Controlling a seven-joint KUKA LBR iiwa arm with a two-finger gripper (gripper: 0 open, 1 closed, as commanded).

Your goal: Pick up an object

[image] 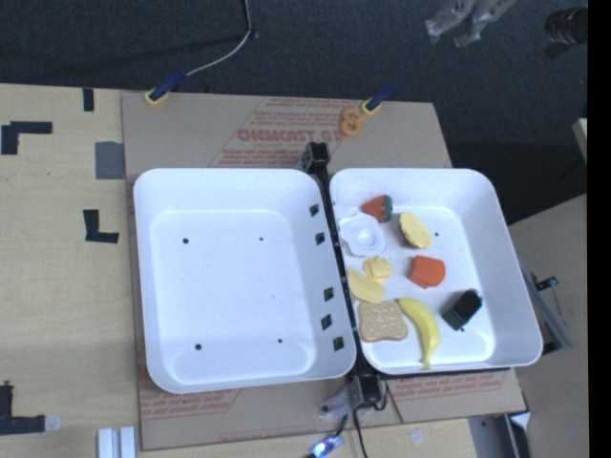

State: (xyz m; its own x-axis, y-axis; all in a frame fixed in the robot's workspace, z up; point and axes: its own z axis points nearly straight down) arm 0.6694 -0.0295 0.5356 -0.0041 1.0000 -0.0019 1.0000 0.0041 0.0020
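The right bin point(496, 218) holds several toy foods. Among them are a red strawberry point(379, 207), a white fried egg point(361, 237), a yellow chip point(414, 229) and an orange-red piece point(427, 271). Nearer the front lie a black block point(462, 309), a banana point(421, 327), a slice of toast point(383, 322) and a yellow cheese wedge point(364, 285). My gripper point(454, 31) hangs high at the top right, over the dark floor, far behind the bins and well apart from every object.
The left bin point(153, 256) sits beside the right one, and a black hinge strip point(327, 256) runs between them. Both rest on a cardboard sheet point(277, 132) held by two clamps point(164, 87). A small orange object point(351, 121) lies on the cardboard behind the bins.
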